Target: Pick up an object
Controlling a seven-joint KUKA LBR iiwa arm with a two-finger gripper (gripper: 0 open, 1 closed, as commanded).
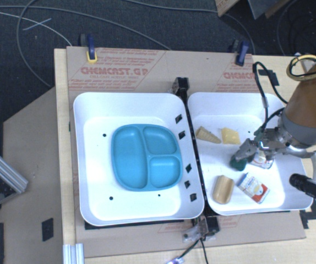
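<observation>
Camera view from above puts my tool low in the right bin, reaching in from the right. I cannot tell how it is set or whether it has hold of anything. A small red-and-white packet lies just below it, a tan cylinder to the lower left, and two yellow wedges up and to its left, apart from it. On the surface's left bin sits a blue divided plate.
</observation>
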